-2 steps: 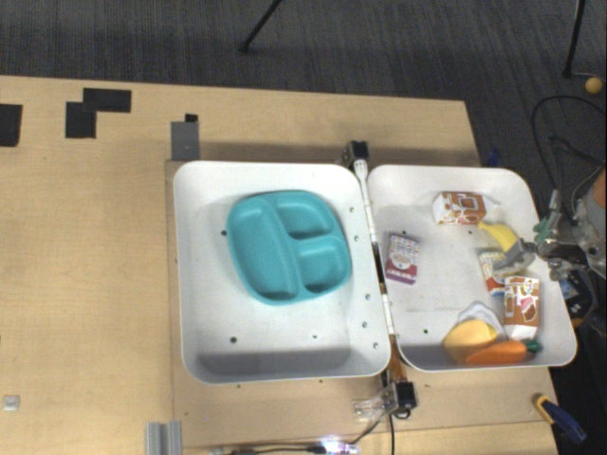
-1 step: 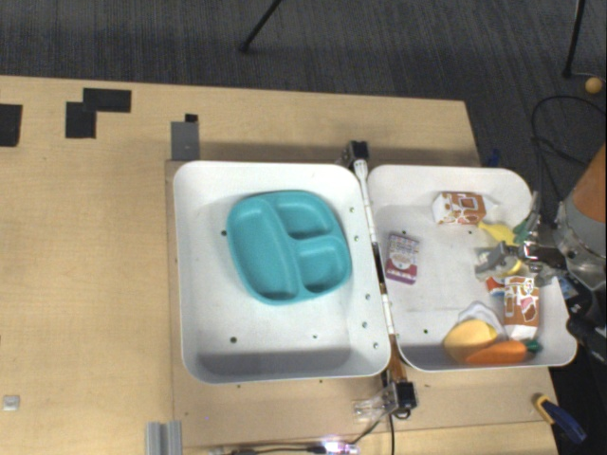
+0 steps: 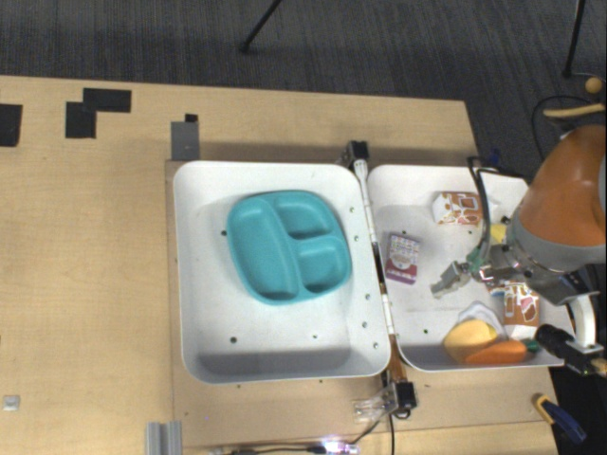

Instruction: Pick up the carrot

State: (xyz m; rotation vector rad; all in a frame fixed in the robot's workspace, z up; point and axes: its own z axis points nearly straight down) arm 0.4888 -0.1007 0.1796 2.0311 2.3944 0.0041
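Approach step: gripper (image 3: 453, 280) empty, fingers spread, above-left of carrot (image 3: 497, 353); next, shift over carrot, descend.

A teal divided plate (image 3: 286, 245) lies in the left bin (image 3: 204, 349).

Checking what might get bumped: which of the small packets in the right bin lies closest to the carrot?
The packet under the arm, just above the carrot. The purple one sits mid-bin and the third near the far wall.
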